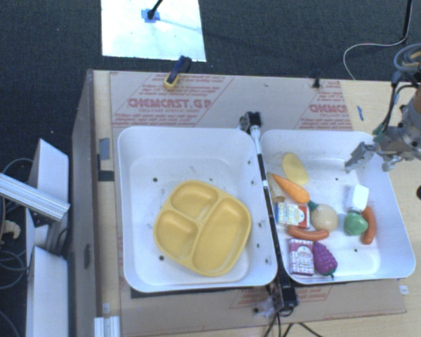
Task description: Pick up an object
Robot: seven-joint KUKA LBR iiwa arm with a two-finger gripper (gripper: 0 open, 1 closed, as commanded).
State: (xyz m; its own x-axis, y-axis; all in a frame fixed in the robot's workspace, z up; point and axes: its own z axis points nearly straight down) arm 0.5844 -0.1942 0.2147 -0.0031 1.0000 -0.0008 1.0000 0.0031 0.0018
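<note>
— Beneath us sits the bench (pixel 196 93) with two white bins; our left bin (pixel 137 188) carries a yellow tray (pixel 202 227).

— Our right bin (pixel 396 248) has toy food, carrot (pixel 290 187) included. Our gripper (pixel 374 156) hovers above, fingers spread, empty

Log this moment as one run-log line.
phase: approach | tool: above right bin's far right corner, nothing seen between fingers | carrot, other toy food: in right bin | yellow tray: left bin
</note>
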